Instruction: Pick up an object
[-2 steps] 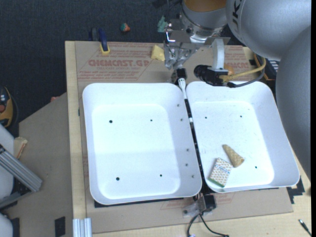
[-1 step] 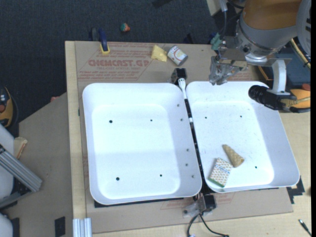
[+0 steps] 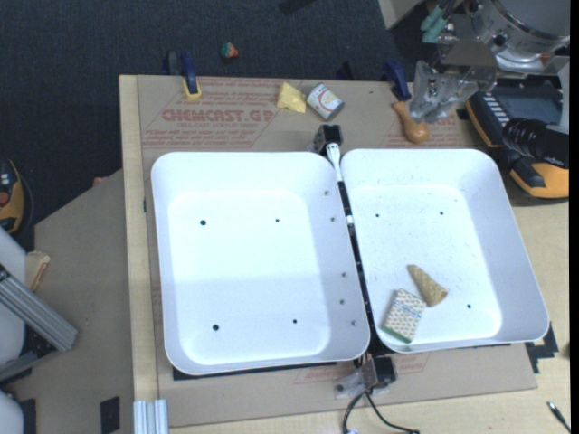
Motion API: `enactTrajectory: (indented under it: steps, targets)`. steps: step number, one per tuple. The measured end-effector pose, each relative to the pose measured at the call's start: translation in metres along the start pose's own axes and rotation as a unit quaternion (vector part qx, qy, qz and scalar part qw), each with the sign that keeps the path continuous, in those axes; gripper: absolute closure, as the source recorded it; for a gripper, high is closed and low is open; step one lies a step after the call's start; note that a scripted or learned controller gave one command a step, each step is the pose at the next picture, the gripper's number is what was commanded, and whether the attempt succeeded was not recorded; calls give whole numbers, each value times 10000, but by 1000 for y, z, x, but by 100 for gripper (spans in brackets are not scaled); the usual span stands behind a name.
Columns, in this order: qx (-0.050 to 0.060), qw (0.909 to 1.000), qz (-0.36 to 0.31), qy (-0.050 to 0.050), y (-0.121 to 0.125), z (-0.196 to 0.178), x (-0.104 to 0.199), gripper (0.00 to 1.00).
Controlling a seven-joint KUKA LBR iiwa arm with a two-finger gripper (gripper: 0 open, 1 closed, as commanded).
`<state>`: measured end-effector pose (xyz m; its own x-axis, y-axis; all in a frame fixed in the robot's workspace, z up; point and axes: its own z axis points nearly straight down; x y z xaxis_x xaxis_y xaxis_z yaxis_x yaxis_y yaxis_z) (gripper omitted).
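- Gripper [image 3: 432, 107] hangs above the back edge of the bench, beyond the far rim of the right bin [image 3: 507, 242], with the arm [image 3: 529, 7] reaching in from the right.
- Whether its jaws stand wide or narrow cannot be told from here; nothing is seen between them.
- Two candidates lie in the right bin, near its front left corner: a tan cone [image 3: 427, 284] and a small patterned packet [image 3: 403, 316], just beside each other and possibly touching at one end.
- The packet lies close to the bin's front wall, which would leave little room for a finger on that side. The cone lies more in the open, so it looks the easier pick.
- The left bin [image 3: 172, 242] sits against the right one, with a dark clip [image 3: 329, 139] at the back of the seam, apparently to keep the pair from sliding.
- Stray items lie on the board [image 3: 145, 116] behind the bins: a yellow piece [image 3: 290, 98], a small box [image 3: 325, 101] and a brown object [image 3: 412, 125] just below the gripper.
- Judgement: the pick has not begun; the arm must travel forward and down to reach either object.
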<state>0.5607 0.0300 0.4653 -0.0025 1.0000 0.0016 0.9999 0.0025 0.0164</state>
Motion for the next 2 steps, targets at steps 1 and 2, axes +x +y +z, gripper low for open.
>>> enactTrajectory:
  steps: [1, 2]
  targets:
    - [142, 9999, -13, -9, 9, 118, 46, 100]
    - [9, 10000, -12, 12, -9, -1, 84, 100]
